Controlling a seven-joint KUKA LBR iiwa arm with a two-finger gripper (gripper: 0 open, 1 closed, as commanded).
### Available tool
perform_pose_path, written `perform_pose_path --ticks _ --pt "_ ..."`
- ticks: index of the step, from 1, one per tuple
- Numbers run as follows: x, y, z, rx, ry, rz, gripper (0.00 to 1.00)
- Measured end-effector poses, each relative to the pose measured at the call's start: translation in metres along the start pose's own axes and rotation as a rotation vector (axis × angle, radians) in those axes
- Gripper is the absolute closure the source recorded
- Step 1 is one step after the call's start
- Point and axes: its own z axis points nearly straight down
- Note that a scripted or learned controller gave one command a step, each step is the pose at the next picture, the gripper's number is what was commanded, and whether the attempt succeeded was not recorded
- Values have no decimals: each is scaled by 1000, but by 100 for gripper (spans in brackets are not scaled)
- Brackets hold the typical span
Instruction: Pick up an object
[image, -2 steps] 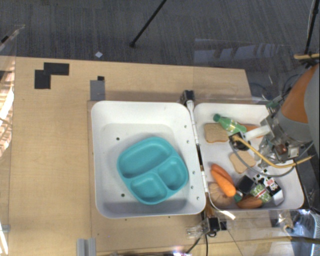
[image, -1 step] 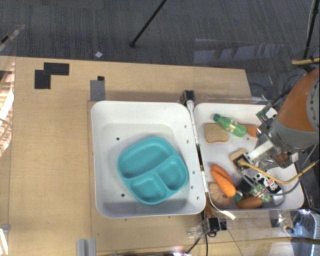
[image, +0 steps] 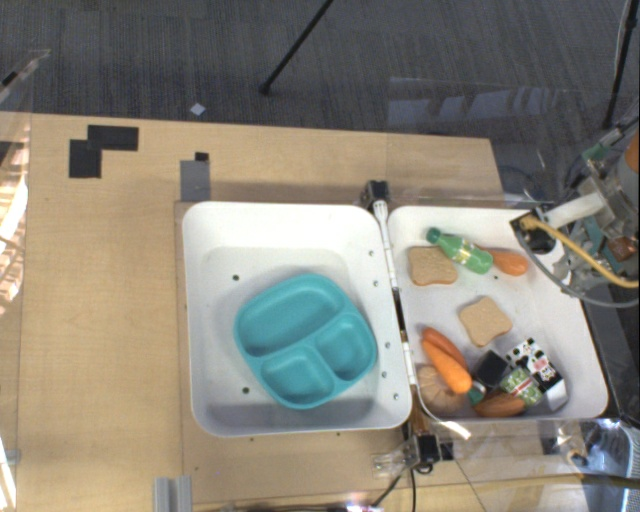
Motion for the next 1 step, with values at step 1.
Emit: perform_pose_path --ticks 1 --pt "-38 -15 113 10 -19 -33 100"
